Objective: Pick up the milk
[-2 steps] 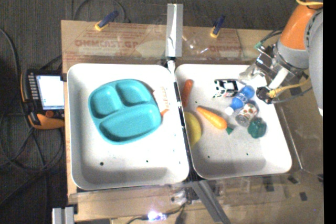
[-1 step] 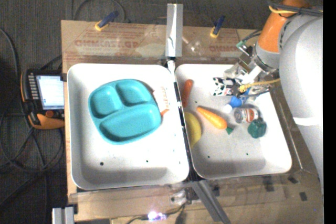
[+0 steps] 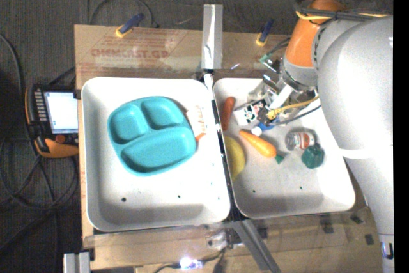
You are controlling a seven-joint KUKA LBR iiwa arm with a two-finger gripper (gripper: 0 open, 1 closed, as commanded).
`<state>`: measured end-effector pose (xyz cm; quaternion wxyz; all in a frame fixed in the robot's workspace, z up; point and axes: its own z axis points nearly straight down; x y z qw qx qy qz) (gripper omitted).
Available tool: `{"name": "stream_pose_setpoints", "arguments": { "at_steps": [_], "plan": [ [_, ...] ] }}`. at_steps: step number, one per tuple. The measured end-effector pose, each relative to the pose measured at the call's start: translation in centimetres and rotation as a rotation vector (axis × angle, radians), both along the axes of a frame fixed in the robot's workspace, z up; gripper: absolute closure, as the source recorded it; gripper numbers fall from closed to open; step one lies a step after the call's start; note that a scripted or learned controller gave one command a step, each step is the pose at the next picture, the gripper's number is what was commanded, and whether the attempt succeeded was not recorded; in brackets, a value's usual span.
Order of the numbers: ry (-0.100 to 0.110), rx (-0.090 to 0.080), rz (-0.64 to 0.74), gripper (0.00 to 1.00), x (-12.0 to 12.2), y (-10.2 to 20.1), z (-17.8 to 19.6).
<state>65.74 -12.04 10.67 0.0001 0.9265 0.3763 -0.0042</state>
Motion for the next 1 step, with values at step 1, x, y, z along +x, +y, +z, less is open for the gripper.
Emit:
{"name": "stream_pose_setpoints", "arguments": {
  "at_steps": [1],
  "plan": [
    [0.016, 0.012, -0.223, 0.00, 0.08, 0.14, -1.31]
  ]
}}
